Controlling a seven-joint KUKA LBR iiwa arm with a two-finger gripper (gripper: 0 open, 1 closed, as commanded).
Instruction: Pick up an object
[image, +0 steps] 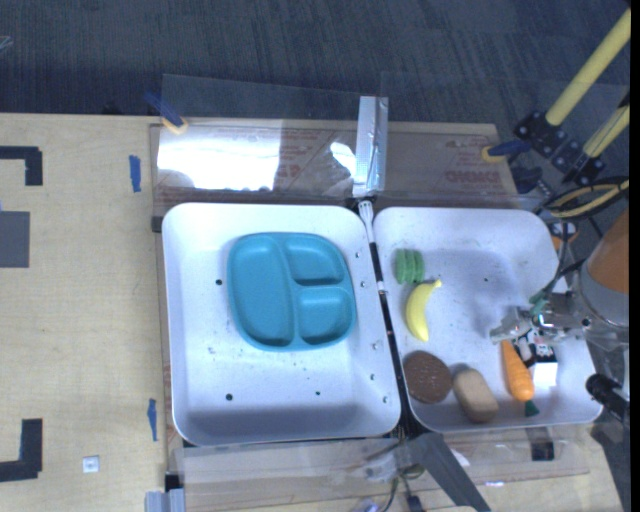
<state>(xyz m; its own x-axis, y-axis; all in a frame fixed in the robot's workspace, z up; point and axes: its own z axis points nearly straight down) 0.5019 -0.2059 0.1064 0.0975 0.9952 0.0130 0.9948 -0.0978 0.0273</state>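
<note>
White bins sit side by side; the left bin (190, 320) bears a blue tray (290, 290). In the right bin (470, 240) lie a banana (419, 308), a green piece (408, 266), a brown disc (428, 377), a potato (476, 392) and a carrot (517, 373). Just above the carrot hangs the gripper (535, 328), likely aiming for it; whether its jaws are apart, I cannot tell. The near wall crowds that corner.

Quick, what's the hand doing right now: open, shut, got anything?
Hand: right over the top end of the toy carrot in the right bin; open or shut cannot be told, and no grip is visible.
</note>
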